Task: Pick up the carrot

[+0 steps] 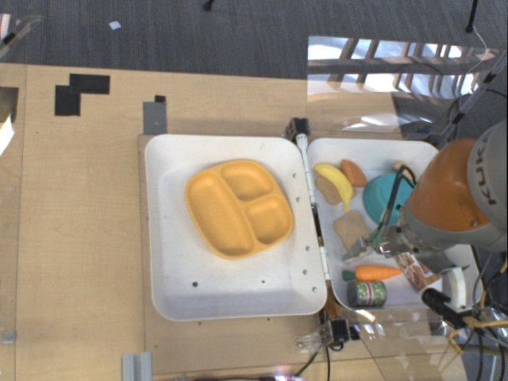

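Observation:
The carrot [378,274], orange with a small green top at its left end, lies on its side near the front of the right bin [381,312]. My gripper [367,246] hangs just above and behind it, over the middle of that bin, below the arm's orange band [448,189]. Nothing shows between the gripper and the carrot, which rests on the bin floor.
In the right bin are a banana [335,182], a reddish-orange piece [354,172], a teal cup [386,198], a beige slab [348,229], a green can [367,294] in front of the carrot and a printed packet [414,271]. A yellow divided plate [238,207] fills the left bin [198,292].

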